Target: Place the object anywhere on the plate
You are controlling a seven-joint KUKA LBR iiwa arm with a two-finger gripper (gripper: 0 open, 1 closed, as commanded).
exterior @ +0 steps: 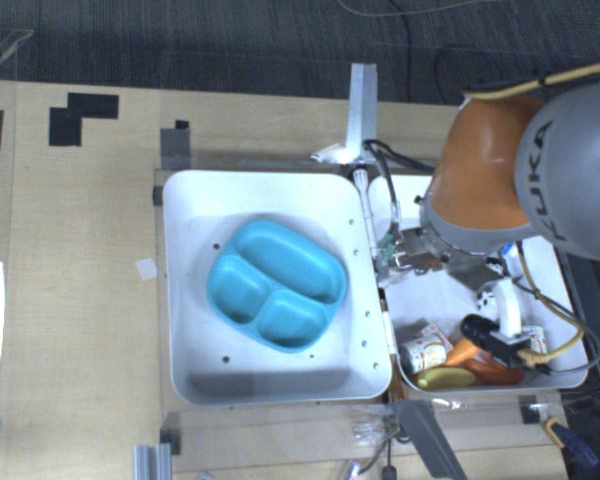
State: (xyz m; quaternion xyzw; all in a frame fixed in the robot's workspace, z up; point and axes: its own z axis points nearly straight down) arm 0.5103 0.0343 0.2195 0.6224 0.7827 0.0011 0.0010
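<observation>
The small toy objects lie heaped in the near corner of the right bin, glossy and rounded. The smooth blue three-part plate sits in the left bin. My tool's state I cannot tell. The table is pale wood.

A pale wooden bench carried two shallow white bins set side by side, the left bin and the right bin touching along a shared edge. Black markers lay on the bench near its far left corner.
</observation>
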